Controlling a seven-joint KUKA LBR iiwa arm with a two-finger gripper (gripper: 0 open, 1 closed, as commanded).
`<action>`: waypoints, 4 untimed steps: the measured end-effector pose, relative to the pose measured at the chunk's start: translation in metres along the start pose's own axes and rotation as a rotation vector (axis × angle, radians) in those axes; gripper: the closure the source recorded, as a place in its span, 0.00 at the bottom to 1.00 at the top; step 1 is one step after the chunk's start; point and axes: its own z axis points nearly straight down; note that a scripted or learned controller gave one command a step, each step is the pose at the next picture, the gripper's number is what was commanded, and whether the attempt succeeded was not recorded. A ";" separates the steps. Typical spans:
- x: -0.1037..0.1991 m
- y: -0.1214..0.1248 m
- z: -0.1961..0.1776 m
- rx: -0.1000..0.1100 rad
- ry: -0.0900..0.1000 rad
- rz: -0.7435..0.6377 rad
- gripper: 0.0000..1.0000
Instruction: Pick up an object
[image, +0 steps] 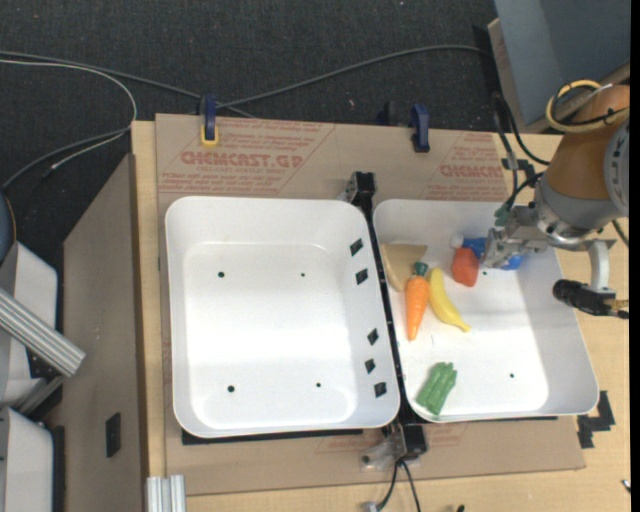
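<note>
Gripper (503, 246) hangs at the upper right of the frame, over the right bin (560, 395); how its grip is set I cannot tell. Just left of it lies a red object (465, 266), with a blue item (510, 260) below. Descending here, it may nudge both and grasp neither.

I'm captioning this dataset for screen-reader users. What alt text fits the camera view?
A grey robot arm reaches from the right over the right white bin, its gripper beside a red object. That bin also holds a carrot, a banana and a green vegetable; the left white bin sits alongside.
</note>
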 end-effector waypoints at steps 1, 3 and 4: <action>-0.002 -0.001 -0.044 0.004 0.000 0.001 1.00; 0.007 0.008 -0.152 0.001 -0.001 -0.001 1.00; 0.055 -0.013 -0.157 0.010 0.004 -0.004 1.00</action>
